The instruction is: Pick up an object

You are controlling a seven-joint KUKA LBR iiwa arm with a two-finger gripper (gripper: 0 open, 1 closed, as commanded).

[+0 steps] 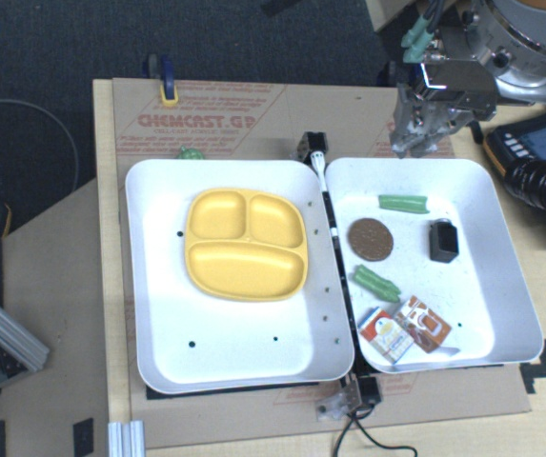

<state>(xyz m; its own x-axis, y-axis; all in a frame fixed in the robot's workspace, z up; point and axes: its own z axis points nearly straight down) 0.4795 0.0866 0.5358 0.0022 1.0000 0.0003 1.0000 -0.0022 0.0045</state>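
Grey pincer (pixel 415 141) hangs above the right bin's (pixel 501 208) far rim, finger state unclear.

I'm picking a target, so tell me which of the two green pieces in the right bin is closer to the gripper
The green piece lying level near the bin's far wall, just below the gripper. The other green piece lies slanted further down, below the brown disc.
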